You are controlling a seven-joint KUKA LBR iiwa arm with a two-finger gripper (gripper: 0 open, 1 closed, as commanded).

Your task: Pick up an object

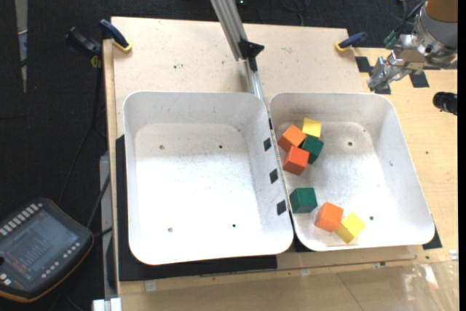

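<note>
The right bin [408, 178] holds several small blocks. Near its left wall lie an orange block [292, 135], a yellow block [312, 128], a dark green block [313, 148] and a red-orange block [296, 159], packed together. Lower down sit a green block [303, 199], an orange block [329, 216] and a yellow block [350, 226]. My gripper [381, 79] hangs above the bench just beyond the right bin's far right corner, away from all blocks. Nothing shows between its tips.
The left bin [145, 156] lies beside the right one. A slanted metal pole [222, 0] crosses above the bench's far side. Blue-and-yellow clamps [115, 36] [349, 42] grip the board's far corners. A teach pendant [33, 247] rests at the lower left.
</note>
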